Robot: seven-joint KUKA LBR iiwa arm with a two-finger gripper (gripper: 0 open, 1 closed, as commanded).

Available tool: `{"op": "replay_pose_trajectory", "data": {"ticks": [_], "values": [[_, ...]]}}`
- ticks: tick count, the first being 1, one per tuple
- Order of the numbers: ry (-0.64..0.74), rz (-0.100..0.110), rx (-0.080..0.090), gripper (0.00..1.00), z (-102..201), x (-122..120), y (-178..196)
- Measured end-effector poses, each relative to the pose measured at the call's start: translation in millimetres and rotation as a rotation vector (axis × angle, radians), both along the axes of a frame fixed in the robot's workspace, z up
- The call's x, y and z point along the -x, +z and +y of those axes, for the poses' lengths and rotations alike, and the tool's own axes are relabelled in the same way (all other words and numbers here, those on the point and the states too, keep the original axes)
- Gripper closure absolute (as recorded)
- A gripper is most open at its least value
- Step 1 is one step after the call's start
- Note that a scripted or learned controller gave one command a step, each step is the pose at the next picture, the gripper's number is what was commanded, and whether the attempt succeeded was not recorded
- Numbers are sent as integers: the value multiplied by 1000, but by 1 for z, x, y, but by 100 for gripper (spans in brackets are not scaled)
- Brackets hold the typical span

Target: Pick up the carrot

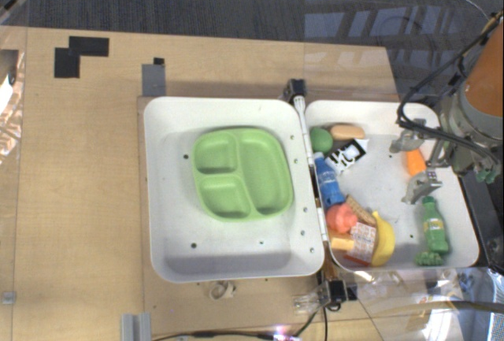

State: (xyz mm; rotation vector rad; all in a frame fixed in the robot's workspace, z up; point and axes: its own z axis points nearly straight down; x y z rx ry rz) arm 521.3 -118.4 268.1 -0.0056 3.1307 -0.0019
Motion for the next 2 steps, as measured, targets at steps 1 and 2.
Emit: {"op": "replay_pose_trajectory", "data": {"ticks": [1,2], "values": [[483,1,6,0,-65,7,-21],[289,5,0,0,-86,-49,-113]]}}
